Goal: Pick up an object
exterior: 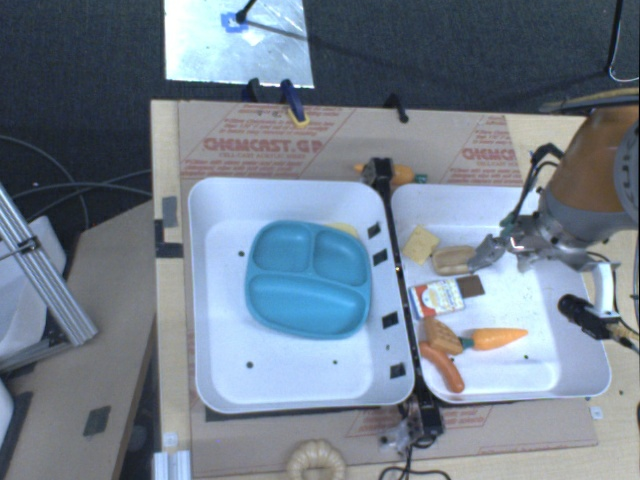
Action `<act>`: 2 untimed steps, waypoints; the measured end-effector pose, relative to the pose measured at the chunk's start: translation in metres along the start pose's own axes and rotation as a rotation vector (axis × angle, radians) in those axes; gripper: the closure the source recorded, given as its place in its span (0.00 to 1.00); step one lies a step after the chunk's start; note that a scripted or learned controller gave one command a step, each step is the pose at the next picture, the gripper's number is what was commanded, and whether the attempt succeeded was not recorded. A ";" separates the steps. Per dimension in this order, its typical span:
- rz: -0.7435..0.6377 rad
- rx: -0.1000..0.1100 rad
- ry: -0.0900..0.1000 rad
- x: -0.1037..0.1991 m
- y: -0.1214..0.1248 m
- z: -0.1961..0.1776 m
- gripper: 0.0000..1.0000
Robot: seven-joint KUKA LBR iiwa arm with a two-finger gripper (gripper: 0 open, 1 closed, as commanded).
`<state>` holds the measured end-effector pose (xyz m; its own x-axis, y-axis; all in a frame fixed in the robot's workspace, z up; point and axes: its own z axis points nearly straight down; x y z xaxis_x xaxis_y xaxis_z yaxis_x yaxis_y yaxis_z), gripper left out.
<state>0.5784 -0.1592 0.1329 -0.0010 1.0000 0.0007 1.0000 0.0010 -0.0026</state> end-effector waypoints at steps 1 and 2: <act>0.002 -0.009 -0.001 0.000 0.003 0.048 0.00; 0.000 -0.009 -0.002 0.000 0.002 0.036 1.00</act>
<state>0.5806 -0.1594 0.0964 -0.0008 1.0000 -0.0016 1.0000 0.0008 0.0060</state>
